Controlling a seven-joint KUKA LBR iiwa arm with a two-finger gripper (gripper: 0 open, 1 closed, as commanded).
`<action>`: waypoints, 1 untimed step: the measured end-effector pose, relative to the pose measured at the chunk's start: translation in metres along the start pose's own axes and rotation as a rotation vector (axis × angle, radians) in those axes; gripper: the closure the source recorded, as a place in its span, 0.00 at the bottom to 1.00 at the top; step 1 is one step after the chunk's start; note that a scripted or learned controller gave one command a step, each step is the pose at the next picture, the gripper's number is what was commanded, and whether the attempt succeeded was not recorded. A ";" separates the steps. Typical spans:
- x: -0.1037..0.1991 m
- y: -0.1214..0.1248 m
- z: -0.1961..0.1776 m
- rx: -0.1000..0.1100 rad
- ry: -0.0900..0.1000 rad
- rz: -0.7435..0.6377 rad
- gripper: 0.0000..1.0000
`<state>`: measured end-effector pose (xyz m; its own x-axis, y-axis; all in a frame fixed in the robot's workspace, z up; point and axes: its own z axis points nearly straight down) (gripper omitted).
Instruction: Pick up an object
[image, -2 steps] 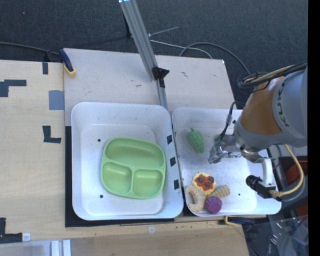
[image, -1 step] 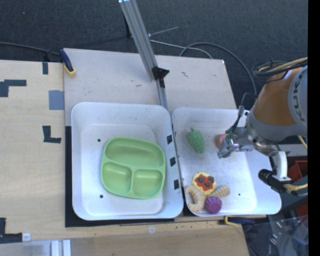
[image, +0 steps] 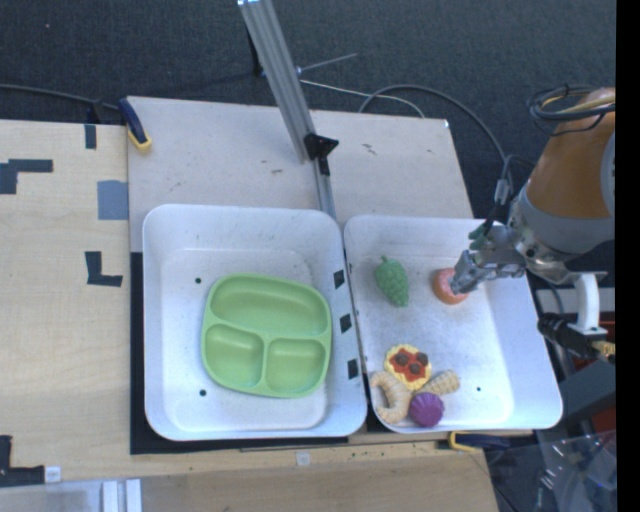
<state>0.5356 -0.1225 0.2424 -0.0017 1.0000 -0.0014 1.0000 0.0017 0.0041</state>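
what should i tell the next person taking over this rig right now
Tool: low in the right bin, right at the orange toy; its grip can't be judged from this view.
Right bin: a green bumpy toy left of the orange one; near the front edge a small pizza toy, a tan pastry toy and a purple toy.
Left bin: a green divided plate.
Done: the arm has reached the orange toy.
Left: nothing is visibly lifted yet; confirm a grasp and raise it.
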 end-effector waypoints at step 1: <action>0.059 0.013 0.009 0.006 0.002 -0.005 1.00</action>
<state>0.5488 -0.0636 0.2329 -0.0067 1.0000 0.0008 1.0000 0.0067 -0.0016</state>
